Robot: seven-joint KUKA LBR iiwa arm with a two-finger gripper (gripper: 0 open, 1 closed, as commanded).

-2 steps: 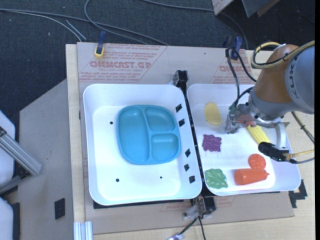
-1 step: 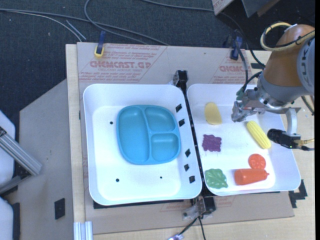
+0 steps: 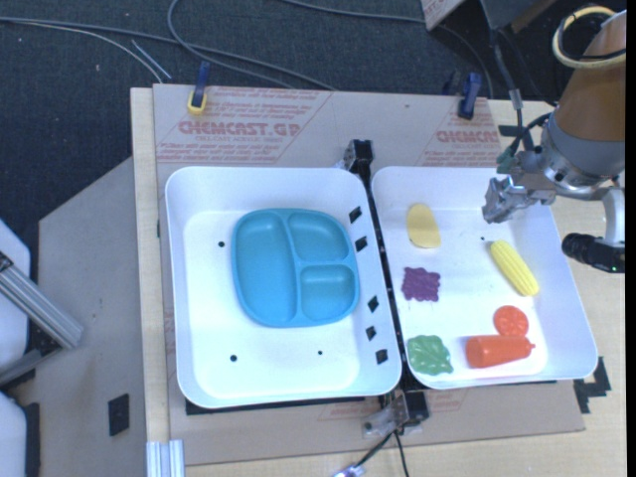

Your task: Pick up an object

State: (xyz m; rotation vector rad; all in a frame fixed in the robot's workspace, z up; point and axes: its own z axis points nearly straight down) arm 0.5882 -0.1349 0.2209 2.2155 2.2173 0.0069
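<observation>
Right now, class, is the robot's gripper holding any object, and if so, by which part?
Nothing is held. The gripper hangs over the right bin near its back edge, with nothing between it and the bin floor; the corn cob lies apart from it.

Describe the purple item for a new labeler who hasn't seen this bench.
Look in the right white bin, which holds toy foods. Near its left wall, below the pale yellow piece and above the green leafy piece, lies the grape bunch. It is the only purple, bumpy item.
</observation>
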